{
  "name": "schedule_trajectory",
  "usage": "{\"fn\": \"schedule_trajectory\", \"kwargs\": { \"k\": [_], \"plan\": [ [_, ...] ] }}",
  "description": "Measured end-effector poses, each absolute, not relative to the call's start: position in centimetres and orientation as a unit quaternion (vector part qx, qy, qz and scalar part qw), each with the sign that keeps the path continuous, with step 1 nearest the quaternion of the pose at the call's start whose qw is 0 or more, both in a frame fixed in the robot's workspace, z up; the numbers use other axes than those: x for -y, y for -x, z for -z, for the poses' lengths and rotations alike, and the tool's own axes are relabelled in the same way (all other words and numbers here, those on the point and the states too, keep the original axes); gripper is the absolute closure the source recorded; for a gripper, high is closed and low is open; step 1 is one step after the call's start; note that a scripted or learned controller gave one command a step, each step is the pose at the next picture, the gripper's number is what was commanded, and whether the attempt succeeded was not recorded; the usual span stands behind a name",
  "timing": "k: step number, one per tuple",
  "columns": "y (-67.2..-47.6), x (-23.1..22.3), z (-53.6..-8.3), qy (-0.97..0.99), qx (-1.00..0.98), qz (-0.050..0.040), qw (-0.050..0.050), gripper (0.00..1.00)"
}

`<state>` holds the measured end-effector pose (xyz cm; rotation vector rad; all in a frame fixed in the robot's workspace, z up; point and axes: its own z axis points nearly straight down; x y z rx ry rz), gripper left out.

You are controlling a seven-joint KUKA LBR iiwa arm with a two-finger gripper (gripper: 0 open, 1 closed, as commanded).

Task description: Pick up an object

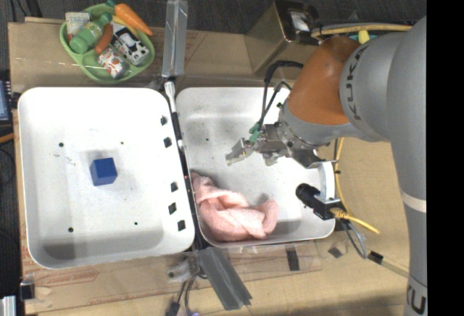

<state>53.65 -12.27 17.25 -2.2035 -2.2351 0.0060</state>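
2 shallow white bins side by side on a bench. left bin (43,162) with 1 blue cube (104,170) near its middle, sitting flat on the floor, well apart from every wall. right bin (210,111) with 1 pink cloth (233,214) bunched against the near wall and the lower left corner, folds rolled into a lumpy heap. grey arm (395,82) reaching in from the right over the right bin, orange band (326,86) above the wrist. gripper (243,151) pointing left over the bare floor of the right bin, above the pink cloth and clear of it, no contact visible. fingers (233,156) thin and pale, close together at the tip; cannot tell whether parted or closed. nothing seen between them. black cable (272,90) looping up from the wrist. black cylindrical part (313,200) sticking out near the right rim of the right bin, with a yellow cable (355,222) running off to the right from it. divider between the bins marked by small black clips (174,188). beyond the bins, at the far left, a green bowl (76,61) holding toy food, among it an orange carrot (130,16). tan box (275,32) behind the right bin. grey metal strut (174,35) rising from the divider toward the far edge.
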Motion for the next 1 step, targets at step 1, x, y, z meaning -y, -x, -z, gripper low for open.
{"fn": "schedule_trajectory", "kwargs": {
  "k": [1],
  "plan": [
    [-52.12,12.8,-12.66,0.658,0.753,-0.0009,0.001,0.0]
  ]
}}
